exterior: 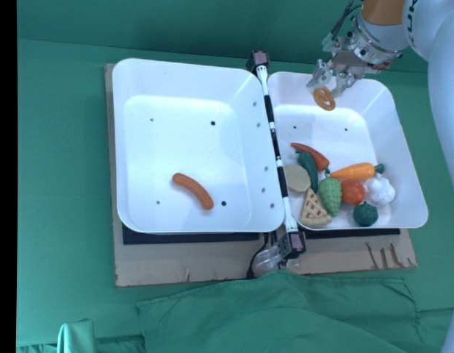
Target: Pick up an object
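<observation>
Both white bins (190,87) look like smooth, slightly glossy plastic. Beneath them lies rough brown cardboard (161,267) with frayed edges. Matt green cloth (286,315), wrinkled, covers the counter in front of the cardboard.

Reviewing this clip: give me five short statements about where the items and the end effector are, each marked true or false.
1. A sausage lies alone in the left bin. True.
2. The end effector is over the left bin. False: it is above the far end of the right bin.
3. An orange pretzel hangs between the fingers. True.
4. The carrot lies in the left bin. False: it is in the right bin, among the toy foods at its near end.
5. The pie slice sits by the right bin's near rim. True.
</observation>
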